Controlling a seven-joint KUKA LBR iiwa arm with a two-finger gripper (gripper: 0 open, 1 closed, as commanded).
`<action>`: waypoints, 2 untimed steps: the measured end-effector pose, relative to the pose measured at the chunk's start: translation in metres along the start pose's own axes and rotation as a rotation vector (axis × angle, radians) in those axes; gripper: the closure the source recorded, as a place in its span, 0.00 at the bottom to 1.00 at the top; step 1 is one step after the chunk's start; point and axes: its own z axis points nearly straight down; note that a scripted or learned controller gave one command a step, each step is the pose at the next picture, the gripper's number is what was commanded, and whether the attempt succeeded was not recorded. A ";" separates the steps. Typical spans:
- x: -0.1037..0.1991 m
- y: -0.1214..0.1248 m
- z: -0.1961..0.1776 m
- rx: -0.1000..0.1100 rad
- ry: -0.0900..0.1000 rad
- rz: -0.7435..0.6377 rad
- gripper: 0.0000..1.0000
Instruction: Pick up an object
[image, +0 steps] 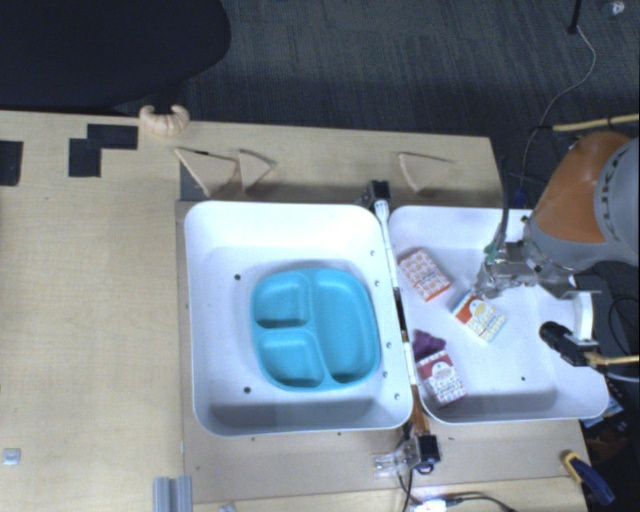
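Note:
My gripper (493, 283) reaches into the right bin (530, 395) from the right and hangs just above a small white packet with an orange and yellow print (481, 318). A red and white patterned packet (423, 274) lies to its left near the bin's divider. Lower down lie a purple wrapper (429, 343) and a red and white carton (442, 379), touching each other. Nothing shows between the fingers.
The left bin (215, 300) holds a blue tray with three compartments (315, 325). A black bar (392, 270) runs along the rim between the two bins. The right bin's lower right floor is bare white.

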 end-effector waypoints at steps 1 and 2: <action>-0.059 0.059 -0.032 0.009 -0.002 0.002 1.00; -0.045 0.087 -0.143 0.007 -0.001 0.000 1.00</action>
